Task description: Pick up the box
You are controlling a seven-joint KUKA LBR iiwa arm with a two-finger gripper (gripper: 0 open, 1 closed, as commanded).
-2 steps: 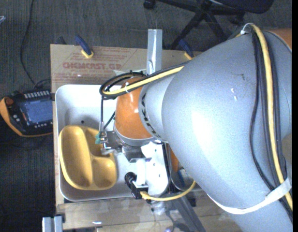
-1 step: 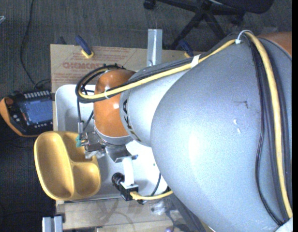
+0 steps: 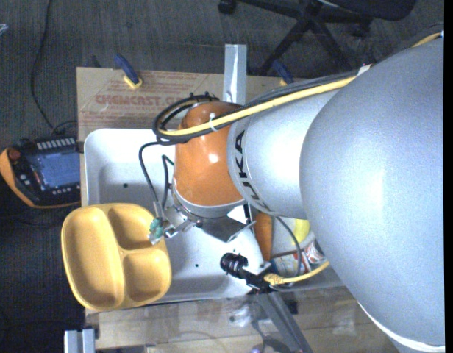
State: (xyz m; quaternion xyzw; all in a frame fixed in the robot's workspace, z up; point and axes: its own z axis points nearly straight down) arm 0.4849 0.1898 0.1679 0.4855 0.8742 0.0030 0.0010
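Note:
The grey arm with its orange band [image 3: 208, 160] reaches from the right over the left white bin [image 3: 109, 157] and hides most of both bins. Below the band, the gripper [image 3: 215, 226] points down into the left bin's middle; only part of its grey body shows. A colourful yellow, white and red item [image 3: 309, 250], possibly the box, peeks out from under the arm at the near edge of the right bin. Most of it is hidden, and an orange shape [image 3: 263, 234] stands beside it.
A yellow two-compartment dish [image 3: 112, 259] lies over the left bin's near-left corner, close to the gripper. Black cables [image 3: 164, 116] and a black connector [image 3: 234, 263] hang off the arm. A teach pendant [image 3: 43, 171] lies left of the bench.

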